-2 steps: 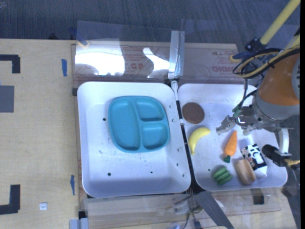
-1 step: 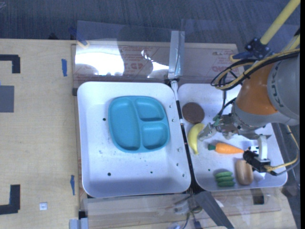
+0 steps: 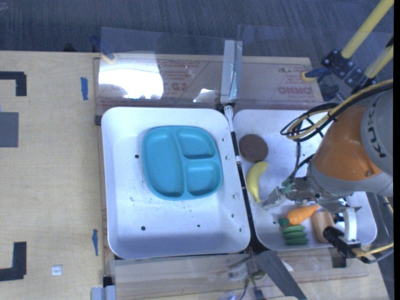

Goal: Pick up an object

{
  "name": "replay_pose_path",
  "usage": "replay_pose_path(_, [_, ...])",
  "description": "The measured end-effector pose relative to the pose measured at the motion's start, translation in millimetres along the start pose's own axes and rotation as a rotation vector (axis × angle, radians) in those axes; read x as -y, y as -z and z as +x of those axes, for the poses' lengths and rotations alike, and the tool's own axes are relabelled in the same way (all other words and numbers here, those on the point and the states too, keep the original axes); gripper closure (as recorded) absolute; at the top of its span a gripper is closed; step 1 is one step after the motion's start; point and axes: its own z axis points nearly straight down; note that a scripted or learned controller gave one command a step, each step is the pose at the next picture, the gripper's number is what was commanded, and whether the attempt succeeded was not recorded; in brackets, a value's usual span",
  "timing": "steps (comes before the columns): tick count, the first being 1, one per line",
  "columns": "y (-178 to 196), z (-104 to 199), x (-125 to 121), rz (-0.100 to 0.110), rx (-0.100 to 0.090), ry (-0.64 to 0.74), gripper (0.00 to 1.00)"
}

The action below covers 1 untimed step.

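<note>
fingers: metal tips of the gripper low in the right bin, pointing left toward the banana; cannot tell if they are open or closed, nothing visibly between them
nearest object: banana, yellow, lying roughly upright in frame just left of the tips, near the bin's left wall; contact unclear
other candidates: carrot just below-right of the tips; green ridged piece under the carrot; tan item right of it, partly behind the gripper body; brown round disc above the banana, apart from it
arm: grey wrist with orange band over the right side of the right bin, cables looped above it
left bin: white bin, centre of frame, holds a blue divided plate
worktop: wood surface at left of frame
step: approach/descend phase, my read; no object lifted, all lie on the bin floor
next move: judge it needs the tips straddling one item, likely banana or carrot, then closing and lifting
risk: items crowded low in the bin, a neighbour may get nudged
</note>
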Motion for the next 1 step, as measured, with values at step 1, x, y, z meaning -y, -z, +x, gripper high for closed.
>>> replay_pose_path(1, [0.4, -64.9, 7.7, -0.01, -0.003, 0.07, 0.0])
